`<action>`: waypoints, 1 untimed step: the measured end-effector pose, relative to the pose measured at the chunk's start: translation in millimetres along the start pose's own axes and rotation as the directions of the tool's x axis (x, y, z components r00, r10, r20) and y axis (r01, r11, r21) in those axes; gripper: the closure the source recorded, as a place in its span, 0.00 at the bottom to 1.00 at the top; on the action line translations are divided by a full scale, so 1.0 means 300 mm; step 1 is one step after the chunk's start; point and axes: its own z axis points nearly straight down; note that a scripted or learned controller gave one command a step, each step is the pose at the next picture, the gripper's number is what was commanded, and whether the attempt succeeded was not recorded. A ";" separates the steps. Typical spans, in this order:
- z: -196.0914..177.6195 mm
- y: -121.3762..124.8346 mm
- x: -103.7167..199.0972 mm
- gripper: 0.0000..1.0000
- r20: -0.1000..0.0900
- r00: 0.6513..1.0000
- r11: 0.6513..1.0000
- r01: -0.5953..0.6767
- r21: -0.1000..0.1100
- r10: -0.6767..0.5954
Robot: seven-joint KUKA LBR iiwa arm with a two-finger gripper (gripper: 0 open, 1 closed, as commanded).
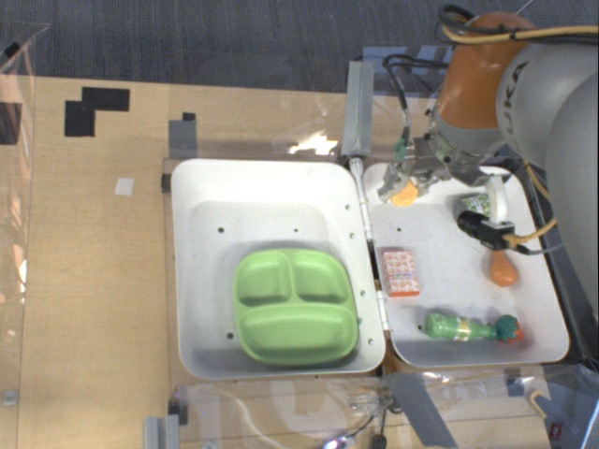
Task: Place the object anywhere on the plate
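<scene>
Gripper (pixel 404 178) at far-left corner of right bin (pixel 538 344), yellow-orange object (pixel 404 195) seemingly btwn fingers, grasp unconfirmed; green plate (pixel 295 305) lies left and nearer, in left bin (pixel 201 251).

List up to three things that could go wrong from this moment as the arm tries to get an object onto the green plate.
1. The hand sits at the small yellow-orange piece in the right white bin's far corner; the walls may block a clean grasp.
2. The raised rims between the bins could catch the piece while crossing.
3. The green three-compartment plate lies in the left white bin; an early release would miss it.
</scene>
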 end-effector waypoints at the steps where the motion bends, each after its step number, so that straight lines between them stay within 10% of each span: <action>1: -0.060 -0.131 0.175 1.00 -0.002 0.994 0.994 0.109 0.000 -0.109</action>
